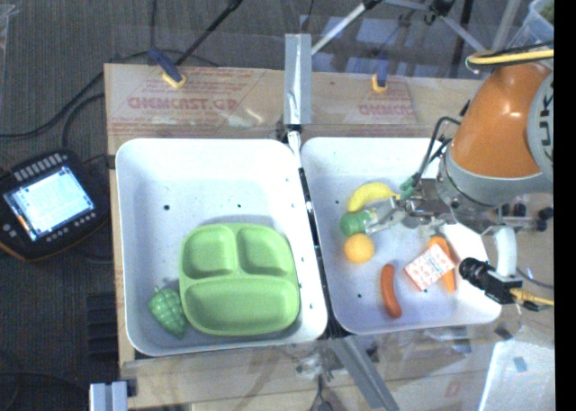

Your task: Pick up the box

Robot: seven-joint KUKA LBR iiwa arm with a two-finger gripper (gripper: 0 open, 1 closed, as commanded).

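Right now the hand [389, 214] is low in the right bin [328, 220], its tips by the green toy [354, 223] and just under the banana [372, 194], and I cannot tell if it is spread or pressed together, or if it has anything. It could grab the wrong toy, because the box [428, 268] lies well away toward the near right corner, leaning on the carrot [444, 267], with the orange ball [359, 248] and the sausage [390, 290] between. Farther out, the left bin [153, 175] has a green tray [239, 279].
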